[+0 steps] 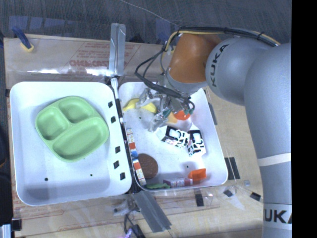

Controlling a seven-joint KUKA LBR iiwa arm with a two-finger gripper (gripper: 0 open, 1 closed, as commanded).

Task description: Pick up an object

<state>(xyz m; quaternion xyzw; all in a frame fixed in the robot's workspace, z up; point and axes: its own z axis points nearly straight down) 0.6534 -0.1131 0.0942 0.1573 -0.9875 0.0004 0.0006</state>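
The gripper [161,110] is down inside the right bin [210,133], near its far edge and slightly toward the wall shared with the other bin. The finger assembly is tangled visually with cables and the clutter under it, so how far the jaws stand apart cannot be told, and nothing can be confirmed as held between them.

Immediately around the gripper: a yellow object [131,104] lies just beside it, toward the shared wall and close to the bin's far edge. An orange-red round object [182,115] sits just beside it on the opposite side, toward the bin's right wall. Either could be the target; which one the jaws are set over cannot be resolved. In my judgement the yellow object is the likelier candidate, its long axis running roughly along the bin's far edge, which would call for a closure across that axis.

Further out, two black-and-white patterned items [187,140] rest near the middle of the bin, toward the near side from the gripper and apart from it. A brown disc [147,165] lies near the shared wall toward the near corner. An orange piece [197,173] and a small green-and-pink item [168,183] lie along the near edge.

The left bin [25,133] carries a green divided plate [72,127], well apart from the arm.

Task status: lift not yet evident.
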